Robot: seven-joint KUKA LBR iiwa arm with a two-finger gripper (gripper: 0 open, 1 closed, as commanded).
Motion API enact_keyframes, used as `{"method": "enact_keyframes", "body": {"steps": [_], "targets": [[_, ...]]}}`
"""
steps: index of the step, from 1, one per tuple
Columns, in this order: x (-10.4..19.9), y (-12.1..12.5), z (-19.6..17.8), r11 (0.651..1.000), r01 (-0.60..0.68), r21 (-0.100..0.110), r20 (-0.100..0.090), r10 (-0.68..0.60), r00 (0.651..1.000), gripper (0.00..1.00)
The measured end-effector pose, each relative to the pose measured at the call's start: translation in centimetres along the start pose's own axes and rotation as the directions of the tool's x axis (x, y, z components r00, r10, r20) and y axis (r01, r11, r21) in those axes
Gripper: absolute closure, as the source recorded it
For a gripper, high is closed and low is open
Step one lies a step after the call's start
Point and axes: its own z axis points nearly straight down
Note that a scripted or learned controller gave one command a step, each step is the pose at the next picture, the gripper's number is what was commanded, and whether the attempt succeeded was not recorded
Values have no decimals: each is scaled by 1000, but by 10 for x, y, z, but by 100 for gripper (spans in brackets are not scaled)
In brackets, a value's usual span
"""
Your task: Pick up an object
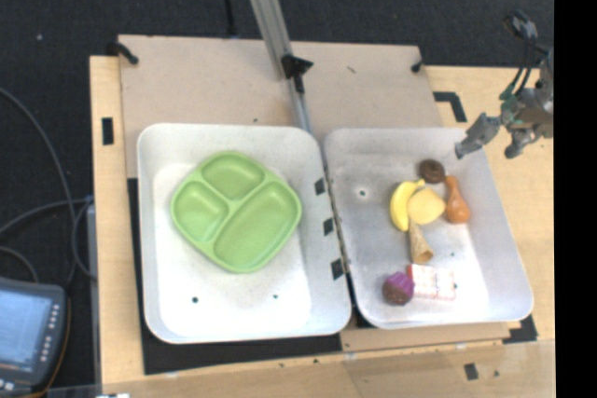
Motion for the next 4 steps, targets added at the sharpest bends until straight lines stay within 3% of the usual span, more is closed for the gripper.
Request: {"method": "enact_keyframes", "body": {"steps": [1,3,4], "targets": [[0,0,0,1000,1,0,0,-1,1000,0],[9,-8,114,1000,-3,7,-2,3,1000,0],[4,3,167,1000,-3,-1,-1,3,1000,0]]}}
